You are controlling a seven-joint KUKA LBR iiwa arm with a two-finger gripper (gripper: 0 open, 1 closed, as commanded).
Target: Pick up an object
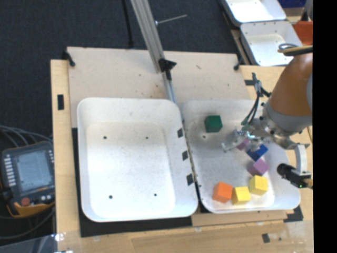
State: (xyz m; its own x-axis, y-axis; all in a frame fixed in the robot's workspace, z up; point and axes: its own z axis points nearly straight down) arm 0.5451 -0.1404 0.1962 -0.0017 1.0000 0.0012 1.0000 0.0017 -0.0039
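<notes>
Camera view: the gripper point(238, 140) hangs low in the right bin point(197, 157), grip state impossible to tell, with the blue block point(257, 152) just beside it toward the bin's right edge.

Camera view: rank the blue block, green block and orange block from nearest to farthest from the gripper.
1. Blue block, just below-right of the gripper.
2. Green block, up-left, alone.
3. Orange block, at the bin's near edge.

The hand point(238, 141) is hovering in the right bin point(221, 204); one cube point(213, 123) is lying to its left, five blocks point(247, 186) are sitting before it.
</notes>
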